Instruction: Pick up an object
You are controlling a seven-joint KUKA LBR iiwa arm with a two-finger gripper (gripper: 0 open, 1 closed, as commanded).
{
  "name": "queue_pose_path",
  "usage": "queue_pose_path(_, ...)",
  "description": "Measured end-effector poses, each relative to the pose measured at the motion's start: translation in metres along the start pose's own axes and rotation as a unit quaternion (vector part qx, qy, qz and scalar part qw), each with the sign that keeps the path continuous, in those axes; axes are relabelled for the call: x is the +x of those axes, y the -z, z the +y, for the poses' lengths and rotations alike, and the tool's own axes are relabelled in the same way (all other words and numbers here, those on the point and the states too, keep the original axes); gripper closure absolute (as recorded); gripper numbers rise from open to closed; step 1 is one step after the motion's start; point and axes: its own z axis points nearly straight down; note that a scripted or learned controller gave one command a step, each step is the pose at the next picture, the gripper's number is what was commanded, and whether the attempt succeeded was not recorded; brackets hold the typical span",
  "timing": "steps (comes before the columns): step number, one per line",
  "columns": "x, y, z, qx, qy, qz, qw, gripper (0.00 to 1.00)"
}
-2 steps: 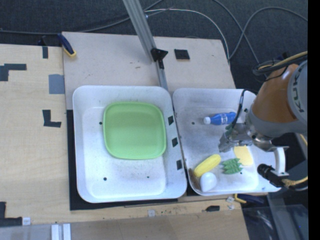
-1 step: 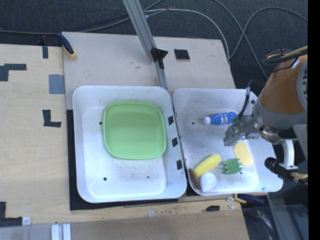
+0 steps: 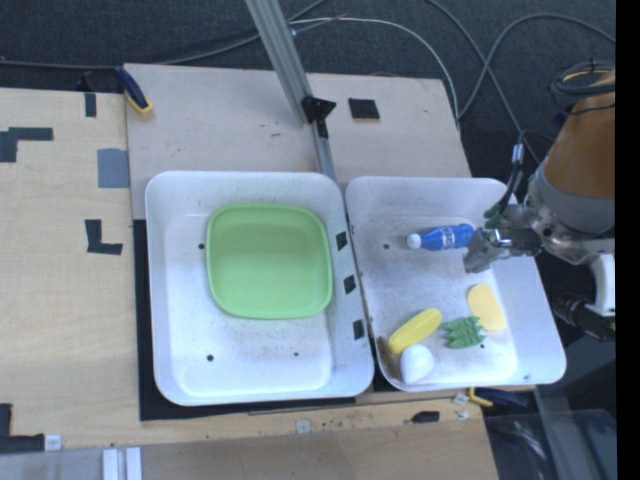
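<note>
Gripper [image 3: 483, 250] sits right at the blue bottle's [image 3: 441, 237] end, bottle lying just left of the fingers. Can't tell if they're open or closed.

blue bottle [image 3: 441, 237] on its side, white cap leftward, in right bin [image 3: 400, 200]

Pale wooden bench [image 3: 60, 268] with dark tape patches, beige board [image 3: 230, 118] beneath the bins, dark carpeted floor [image 3: 120, 13] at twelve o'clock, grey cables [image 3: 400, 28] trailing toward one o'clock, slanting metal rail [image 3: 285, 53]
</note>
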Motion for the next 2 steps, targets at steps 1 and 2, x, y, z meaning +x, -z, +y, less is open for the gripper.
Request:
queue_pose_path(1,0.0,0.04,0.001,0.001,0.0,0.0,1.0,1.0)
queue_pose_path(2,0.054,0.039,0.008,0.002,0.002,0.001,1.0,1.0)
